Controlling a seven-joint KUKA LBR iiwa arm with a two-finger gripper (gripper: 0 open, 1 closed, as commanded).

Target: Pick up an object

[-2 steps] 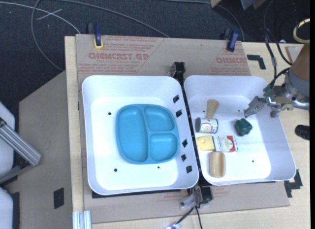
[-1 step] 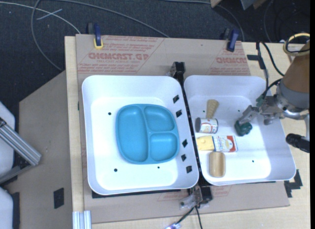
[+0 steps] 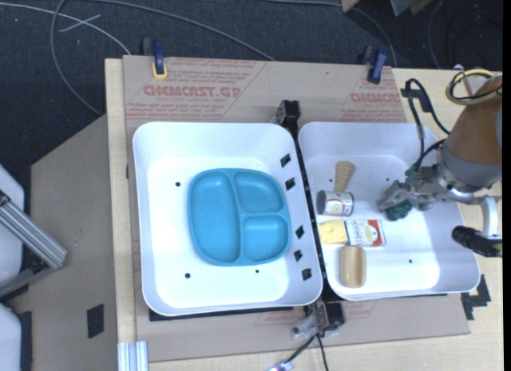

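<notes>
Now gripper [image 3: 397,199] low in right bin [image 3: 447,278], right of can [image 3: 336,203], over dark green object [image 3: 398,211]; grip cannot be judged. Blue plate [image 3: 239,216] lies in left bin [image 3: 160,202].

Arm [image 3: 479,142] cropped at 3 o'clock edge. Dark green object [image 3: 398,210] under gripper [image 3: 403,196] too small to identify; jaws' stance unresolved.

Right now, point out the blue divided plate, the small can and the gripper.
blue divided plate [image 3: 239,215]: camera view, on its centre ridge.
small can [image 3: 336,203]: camera view, on its side wall.
gripper [image 3: 397,199]: camera view, midway between its fingertips.
</notes>
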